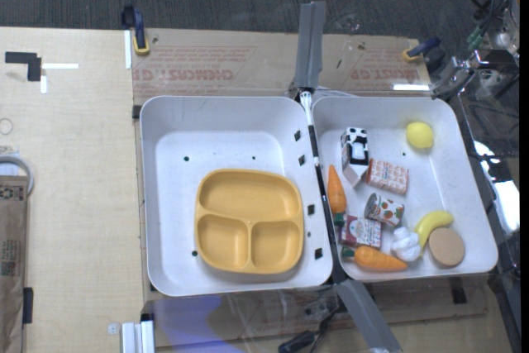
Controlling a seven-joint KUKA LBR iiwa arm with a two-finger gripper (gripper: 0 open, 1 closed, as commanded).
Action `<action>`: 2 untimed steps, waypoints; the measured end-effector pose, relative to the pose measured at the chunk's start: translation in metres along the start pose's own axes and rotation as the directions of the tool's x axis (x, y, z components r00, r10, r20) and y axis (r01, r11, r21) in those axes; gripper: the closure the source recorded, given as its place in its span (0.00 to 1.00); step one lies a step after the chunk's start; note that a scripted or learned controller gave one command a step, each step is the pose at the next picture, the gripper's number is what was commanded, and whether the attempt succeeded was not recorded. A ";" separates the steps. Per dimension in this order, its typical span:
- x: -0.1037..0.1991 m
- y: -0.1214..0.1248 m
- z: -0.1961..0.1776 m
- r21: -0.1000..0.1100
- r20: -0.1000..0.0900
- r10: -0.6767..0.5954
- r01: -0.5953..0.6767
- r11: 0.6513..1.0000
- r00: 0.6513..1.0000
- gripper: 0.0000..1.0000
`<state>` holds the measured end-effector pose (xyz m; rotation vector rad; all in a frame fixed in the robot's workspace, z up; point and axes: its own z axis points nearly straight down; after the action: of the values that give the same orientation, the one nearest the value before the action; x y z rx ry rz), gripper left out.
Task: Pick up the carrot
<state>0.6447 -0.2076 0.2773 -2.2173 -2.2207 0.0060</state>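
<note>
Lying along the near wall of the right bin [463, 146], the carrot [380, 260] rested on its side, green end toward the divider between the bins and tip pointing at the white lump [405, 244] that touched it. A small red and white packet [362, 232] sat just behind the carrot, touching or nearly touching it. A second orange tapered piece [335, 190] lay lengthwise against the bin's left wall, apart from the carrot; whether it was also a carrot could not be confirmed.

Other contents of the right bin were recorded as follows: a black and white carton [355, 153] at the far left, a red patterned box [388, 176] beside it, a small can [383, 210] near the middle, a lemon [420, 135] at the far right, a banana [433, 223] beside the white lump, and a tan disc [446, 247] in the near right corner, just beside the banana.

The left bin [165, 178] held a yellow divided plate [250, 221], flat and right way up.

Dark hardware with cables [488, 37] stood beyond the right bin's far corner, well apart from the carrot. Nothing gripped or touched the carrot from above. The state of the tool could not be told. Both bins sat on the counter [74, 178].
</note>
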 end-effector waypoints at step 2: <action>-0.010 -0.077 0.151 0.007 -0.007 0.060 -0.060 0.998 0.998 1.00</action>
<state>0.5673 -0.2181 0.1263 -2.2765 -2.1465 0.0058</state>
